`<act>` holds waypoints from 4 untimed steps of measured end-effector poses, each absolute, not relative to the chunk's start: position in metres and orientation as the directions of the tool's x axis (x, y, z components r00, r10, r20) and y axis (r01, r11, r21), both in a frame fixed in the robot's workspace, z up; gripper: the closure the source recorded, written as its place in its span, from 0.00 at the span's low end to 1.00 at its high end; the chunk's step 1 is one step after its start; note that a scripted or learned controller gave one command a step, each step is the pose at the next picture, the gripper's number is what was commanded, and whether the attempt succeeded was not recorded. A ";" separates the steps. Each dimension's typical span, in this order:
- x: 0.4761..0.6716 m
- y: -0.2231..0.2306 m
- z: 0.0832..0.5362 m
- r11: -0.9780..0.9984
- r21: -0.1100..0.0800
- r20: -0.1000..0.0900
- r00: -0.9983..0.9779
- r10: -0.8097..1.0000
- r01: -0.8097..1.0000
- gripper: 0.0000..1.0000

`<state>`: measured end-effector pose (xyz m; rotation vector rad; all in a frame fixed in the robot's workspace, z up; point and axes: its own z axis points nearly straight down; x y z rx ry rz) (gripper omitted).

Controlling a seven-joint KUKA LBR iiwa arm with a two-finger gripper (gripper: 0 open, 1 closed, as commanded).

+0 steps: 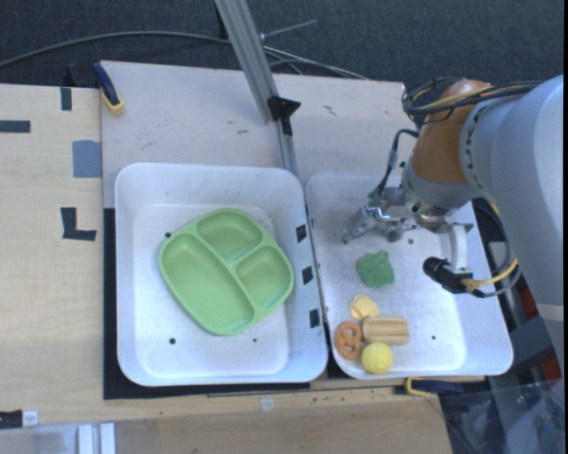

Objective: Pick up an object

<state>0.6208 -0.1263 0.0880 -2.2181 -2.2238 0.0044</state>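
My gripper hangs over the upper middle of the right bin, its fingers spread open with nothing between them. Just below it lies a green leafy toy, a little apart from the fingertips. Nearer the bin's front edge sit a small yellow wedge, a tan hot-dog bun, an orange pretzel-like piece and a yellow ball, clustered close together.
The left bin holds a light green divided plate. A grey metal pole slants across the bench behind the bins. The arm's grey body with its orange band covers the right bin's far right side.
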 end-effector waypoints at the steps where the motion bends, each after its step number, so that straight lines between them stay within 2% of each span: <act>1: 0.621 -0.126 0.099 0.004 -0.002 -0.001 -0.004 1.000 1.000 1.00; 3: 0.634 -0.130 0.210 0.002 0.005 -0.001 -0.002 1.000 1.000 1.00; 4: 0.634 -0.129 0.217 0.002 0.000 0.000 -0.002 1.000 1.000 1.00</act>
